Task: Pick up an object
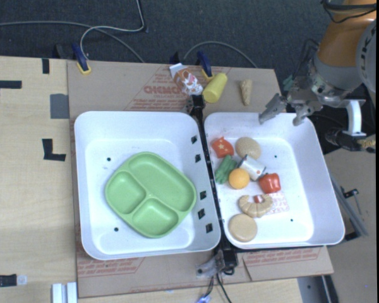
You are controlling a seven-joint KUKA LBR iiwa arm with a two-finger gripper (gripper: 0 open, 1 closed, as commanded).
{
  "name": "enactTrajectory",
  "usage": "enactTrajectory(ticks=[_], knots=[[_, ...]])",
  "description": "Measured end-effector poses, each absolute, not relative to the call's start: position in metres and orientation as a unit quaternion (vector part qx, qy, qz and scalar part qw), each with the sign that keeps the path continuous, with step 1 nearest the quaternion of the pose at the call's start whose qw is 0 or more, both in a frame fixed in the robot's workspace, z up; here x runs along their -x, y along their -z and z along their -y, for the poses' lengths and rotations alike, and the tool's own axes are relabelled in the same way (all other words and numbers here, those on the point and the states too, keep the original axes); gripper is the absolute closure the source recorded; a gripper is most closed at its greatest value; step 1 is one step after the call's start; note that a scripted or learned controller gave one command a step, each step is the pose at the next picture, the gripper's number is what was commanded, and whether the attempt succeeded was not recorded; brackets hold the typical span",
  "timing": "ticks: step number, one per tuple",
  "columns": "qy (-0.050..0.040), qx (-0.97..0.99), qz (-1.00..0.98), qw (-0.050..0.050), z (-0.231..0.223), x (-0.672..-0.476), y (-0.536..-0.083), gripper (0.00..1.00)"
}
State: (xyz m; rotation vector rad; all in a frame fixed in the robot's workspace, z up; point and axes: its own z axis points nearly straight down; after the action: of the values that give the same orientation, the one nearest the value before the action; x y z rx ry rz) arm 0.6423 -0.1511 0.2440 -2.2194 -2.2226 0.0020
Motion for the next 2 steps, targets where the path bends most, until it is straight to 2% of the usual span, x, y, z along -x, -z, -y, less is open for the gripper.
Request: enactTrajectory(ticks=[1, 2], knots=[[-0.0013, 0.707, 0.707, 0.002, 0.165, -0.566, -0.132, 0.00], [0.0007, 0.707, 0.707, -0.002, 0.152, -0.549, -0.087, 0.00]])
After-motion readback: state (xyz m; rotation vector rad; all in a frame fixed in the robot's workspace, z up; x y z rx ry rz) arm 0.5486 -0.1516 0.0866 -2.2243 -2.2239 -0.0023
